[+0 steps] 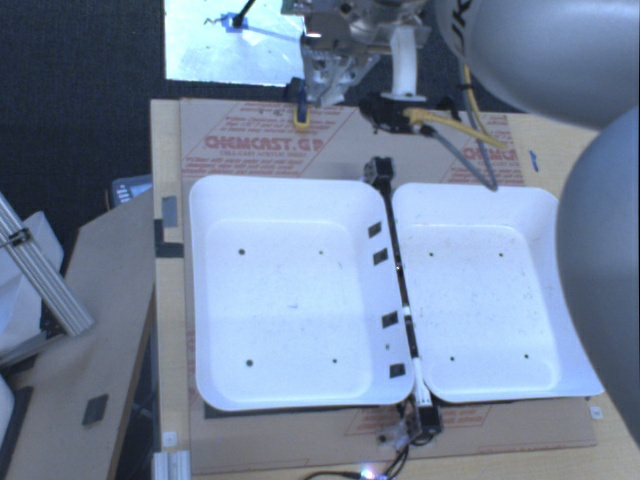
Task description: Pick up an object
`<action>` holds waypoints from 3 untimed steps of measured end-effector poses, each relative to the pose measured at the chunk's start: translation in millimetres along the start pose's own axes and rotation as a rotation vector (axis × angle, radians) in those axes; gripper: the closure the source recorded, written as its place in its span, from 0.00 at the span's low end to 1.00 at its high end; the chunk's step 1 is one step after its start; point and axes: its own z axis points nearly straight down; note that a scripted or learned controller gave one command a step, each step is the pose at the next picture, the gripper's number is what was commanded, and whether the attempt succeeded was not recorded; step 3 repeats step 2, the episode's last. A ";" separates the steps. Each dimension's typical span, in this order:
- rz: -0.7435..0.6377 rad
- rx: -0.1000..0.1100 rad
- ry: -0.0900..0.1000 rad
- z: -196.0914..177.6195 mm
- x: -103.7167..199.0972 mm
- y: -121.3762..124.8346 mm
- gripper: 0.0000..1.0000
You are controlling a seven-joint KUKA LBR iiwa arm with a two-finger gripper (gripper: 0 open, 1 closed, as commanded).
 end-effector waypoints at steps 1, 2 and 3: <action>-0.007 -0.022 0.007 -122.7 0.1 -1.7 1.00; 0.000 -0.003 0.000 -27.3 -46.8 0.0 1.00; 0.000 -0.003 0.000 -27.3 -46.8 0.0 1.00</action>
